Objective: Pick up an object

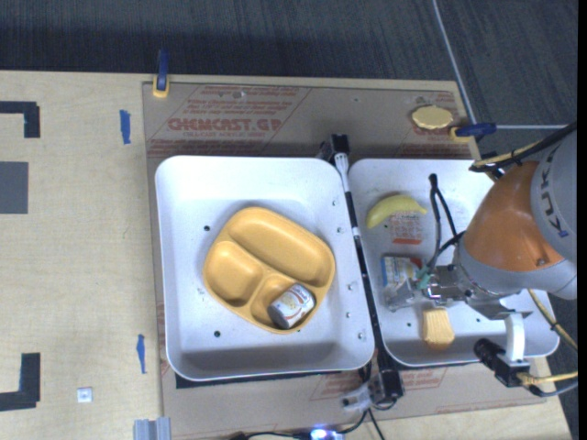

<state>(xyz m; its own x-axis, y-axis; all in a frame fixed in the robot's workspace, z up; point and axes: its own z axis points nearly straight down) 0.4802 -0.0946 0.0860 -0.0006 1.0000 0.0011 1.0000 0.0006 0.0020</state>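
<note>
Nearest, along the right bin's (541, 345) front edge, a tan block (438, 328) lies just below the pincer (424, 287), which hangs low over a clear packet (401, 278) in the middle of that bin; whether the pincer is open or closed I cannot tell, since the wrist hides it, and nothing shows as held. Picking well here probably means choosing one target and centring on it: the packet and the block lie close together, so a descent between them could nudge both and catch neither. The packet looks thin and slippery, so the block may be the surer grab. Black cables trail from the wrist across the bin and could drag over things. Further back in the same bin lie a small label (406, 228) and a banana (395, 209), apart from the pincer. In the left bin (174, 246) sits a yellow tray (266, 264) with a small can (292, 306) in its near compartment, well away. Beyond the bins, a cookie (432, 116) rests on the desk (73, 246).
</note>
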